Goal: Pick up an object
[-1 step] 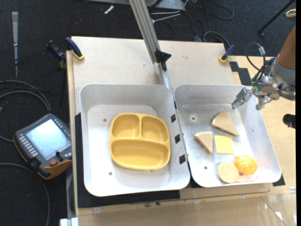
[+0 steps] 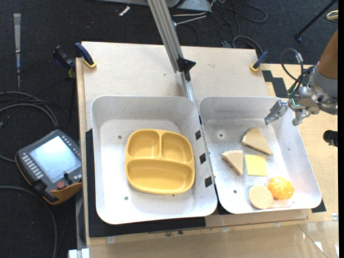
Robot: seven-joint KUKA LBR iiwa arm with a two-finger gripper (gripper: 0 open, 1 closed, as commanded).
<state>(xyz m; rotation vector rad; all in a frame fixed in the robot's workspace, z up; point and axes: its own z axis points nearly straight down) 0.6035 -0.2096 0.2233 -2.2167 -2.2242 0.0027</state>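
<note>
Pale wooden bench top [image 2: 134,69] on a dark cable-strewn floor, bearing two shallow white bins side by side. Left white bin [image 2: 107,117]: one yellow plastic three-compartment plate [image 2: 159,161], set near the middle with bare floor on all four sides. Right white bin [image 2: 226,117]: five small items grouped in the near half, namely a tan wedge-shaped slice [image 2: 257,141], a second tan wedge with a pale cut face [image 2: 234,160], a pale yellow square slab [image 2: 256,165] just beside it, a cream round disc [image 2: 260,196], and an orange rounded piece [image 2: 280,188] touching the disc near the front right corner. Far half of this bin bare, giving open room. Two-finger gripper [image 2: 287,112] on the grey arm, poised over the bin's far right rim, fingers spread apart, nothing between them, well apart from the nearest wedge. Grey teach pendant [image 2: 49,165] on the floor at left.
</note>
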